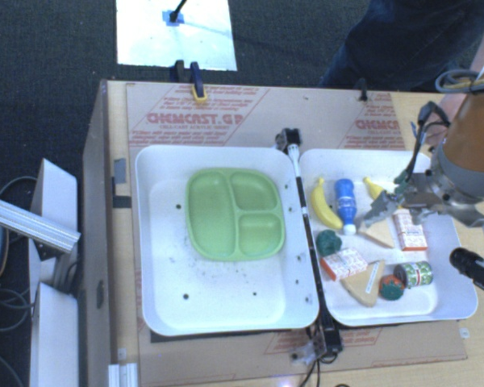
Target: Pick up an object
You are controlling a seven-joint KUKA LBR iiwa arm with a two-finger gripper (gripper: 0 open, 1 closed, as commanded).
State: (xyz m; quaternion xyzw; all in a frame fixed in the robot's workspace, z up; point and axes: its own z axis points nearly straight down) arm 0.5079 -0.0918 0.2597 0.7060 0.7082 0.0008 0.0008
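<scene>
Camera view shows the gripper (381, 208) low over the right bin (460, 301), its dark fingers spread open with nothing between them, the tips just beside the blue bottle (344, 200) and over the upper edge of a tan wedge (379, 236). The grey arm (468, 168) with its orange band enters from 3 o'clock.

The right bin holds the loose objects, all candidates for picking. Counted: 1 blue bottle with a white cap, lying near the bin's centre-left; 2 yellow bananas, the larger banana (324, 206) at 9 o'clock of the bottle along the bin's left wall, the smaller banana (374, 187) at 2 o'clock of the bottle, just beside the fingers; 1 dark green ball (329, 242) at 7 o'clock of the bottle; 2 red-and-white cartons, 1 carton (409, 232) at 4 o'clock of the gripper and the other carton (344, 263) just below the green ball; 2 tan wedges, the second wedge (363, 285) near the bin's 6 o'clock edge; 1 small can (416, 274) with a green and red label at 5 o'clock of the gripper; 1 round teal piece (391, 289) touching the can's left side.

The left bin (165, 297) lies at 9 o'clock of the right bin, their walls touching. It holds 1 green plate (234, 214) with 3 compartments, set in its upper middle.
</scene>
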